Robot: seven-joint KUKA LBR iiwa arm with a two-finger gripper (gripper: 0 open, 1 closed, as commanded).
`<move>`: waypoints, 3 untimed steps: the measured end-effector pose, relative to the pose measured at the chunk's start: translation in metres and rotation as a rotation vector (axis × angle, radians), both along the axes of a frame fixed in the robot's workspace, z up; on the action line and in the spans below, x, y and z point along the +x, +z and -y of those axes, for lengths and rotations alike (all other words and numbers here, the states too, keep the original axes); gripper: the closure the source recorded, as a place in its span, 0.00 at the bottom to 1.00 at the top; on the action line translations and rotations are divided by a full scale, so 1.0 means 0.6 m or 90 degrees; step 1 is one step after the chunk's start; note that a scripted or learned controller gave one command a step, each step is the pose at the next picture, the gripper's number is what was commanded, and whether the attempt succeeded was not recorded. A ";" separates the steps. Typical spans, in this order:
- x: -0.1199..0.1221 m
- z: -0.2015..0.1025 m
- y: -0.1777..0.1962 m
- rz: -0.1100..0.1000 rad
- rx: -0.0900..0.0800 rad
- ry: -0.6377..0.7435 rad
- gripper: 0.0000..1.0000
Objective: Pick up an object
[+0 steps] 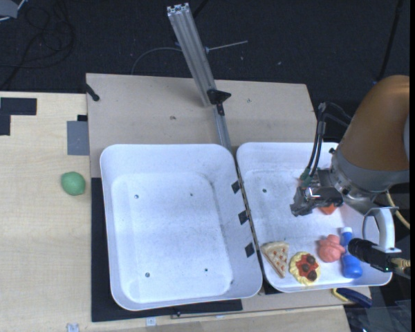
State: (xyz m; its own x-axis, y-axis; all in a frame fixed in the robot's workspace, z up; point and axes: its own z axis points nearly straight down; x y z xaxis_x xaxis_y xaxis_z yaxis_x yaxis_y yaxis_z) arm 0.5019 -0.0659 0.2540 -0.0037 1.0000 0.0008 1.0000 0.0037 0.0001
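My gripper [306, 203] hangs low over the right bin [273, 168], near its right side. A small orange-red object [327, 209] peeks out just right of the gripper, partly hidden by it. Along the bin's front edge lie a pizza slice [277, 257], a round red and yellow toy [304, 267], a pink lumpy object [329, 247] and a blue bottle-like object [350, 261]. Nothing shows between the gripper's tips.
The left bin [124, 185] sits beside the right one, split by a ridge with black clips [243, 216]. A green ball [73, 183] rests on the bench at far left. A metal bar [194, 54] slants up behind the bins.
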 end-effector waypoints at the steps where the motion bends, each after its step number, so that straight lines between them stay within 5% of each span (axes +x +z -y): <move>1: 0.008 -0.083 0.002 -0.001 0.000 0.000 1.00; 3: -0.005 -0.243 -0.050 -0.001 0.000 0.000 1.00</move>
